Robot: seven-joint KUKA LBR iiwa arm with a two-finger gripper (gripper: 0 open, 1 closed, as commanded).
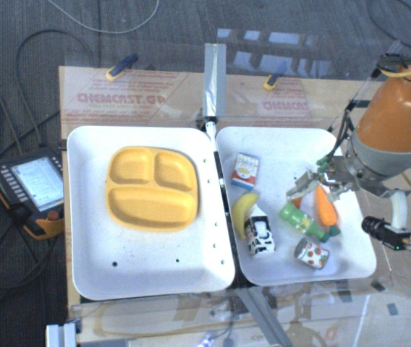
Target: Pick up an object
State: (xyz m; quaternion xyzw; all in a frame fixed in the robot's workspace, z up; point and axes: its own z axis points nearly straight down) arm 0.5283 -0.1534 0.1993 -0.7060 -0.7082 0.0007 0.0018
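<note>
My gripper (314, 187) hangs low over the right bin (350, 266), near its right side. It is open, with one finger (297, 189) pointing left. An orange carrot (326, 208) lies just below it, its upper end between the fingers. A green bottle (302, 220) lies slanted to the left of the carrot, touching it. A small printed can (312, 254) rests in front of them. Further left are a yellow banana (243, 210), a black-and-white cow-patterned carton (260, 237) and a small white and orange box (245, 170).
The left bin (90, 266) holds a yellow divided plate (152, 187). A ridge (222, 194) separates the two bins. The arm's orange band (388, 118) stands above the right bin's far right edge. A teach pendant (30, 190) lies left of the bench.
</note>
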